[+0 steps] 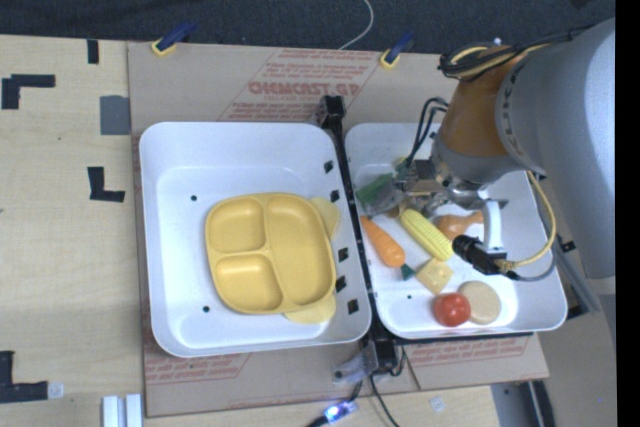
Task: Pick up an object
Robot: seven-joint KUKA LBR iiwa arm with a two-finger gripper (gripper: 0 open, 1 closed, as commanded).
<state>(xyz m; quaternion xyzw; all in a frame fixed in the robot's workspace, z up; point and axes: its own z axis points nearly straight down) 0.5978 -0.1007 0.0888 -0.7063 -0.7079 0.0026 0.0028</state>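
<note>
Right bin [540,315]: claw [425,187] above corn [426,233]

1. Most of the left bin [175,165] is taken by a yellow divided plate [268,250]; open floor is left along its rim.
2. The right bin [540,310] is crowded by the arm [500,115], a corn cob [426,233], a carrot [383,242] and a tomato [451,309].

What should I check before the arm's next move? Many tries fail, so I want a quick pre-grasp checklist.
1. Pincer over the right bin: ok.
2. Corn cob lies right below the pincer: ok.
3. Object between the pincer tips: cannot tell.
4. Carrot and yellow cube crowd the corn: not ok.
5. Tomato sits apart from the pincer: ok.
6. Yellow tray stays in the left bin, out of the way: ok.
</note>
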